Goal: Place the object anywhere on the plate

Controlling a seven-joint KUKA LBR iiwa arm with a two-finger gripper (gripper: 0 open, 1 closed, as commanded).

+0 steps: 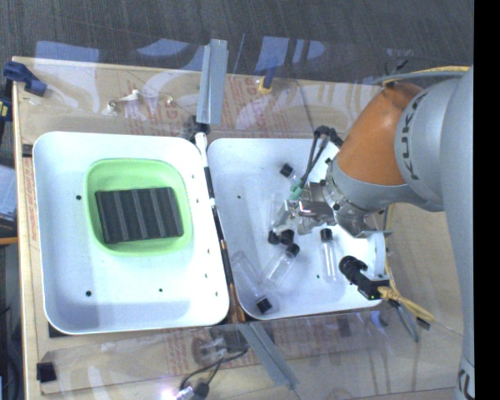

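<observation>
While fingers (290, 222) hang low in rt bin (242, 173) among clear vials (277, 267), grip state can't be told; green plate (137, 173) sits in left bin (58, 265).

The grey arm (437, 132) bears the lettering "KUKA".

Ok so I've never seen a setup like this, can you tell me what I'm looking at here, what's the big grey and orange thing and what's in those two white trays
You are looking down at a slant from one fixed camera above a workbench. The big grey and orange thing is a robot arm reaching in from the right. Its gripper, the part meant for picking things up, hangs low over the right bin. Whether it holds anything can't be told from here.

The right bin contains small clear vials with black caps, scattered loosely, plus some loose black pieces.

The left bin holds a green plate with a dark ribbed block lying on it. The job is to put an object onto that plate.
</observation>
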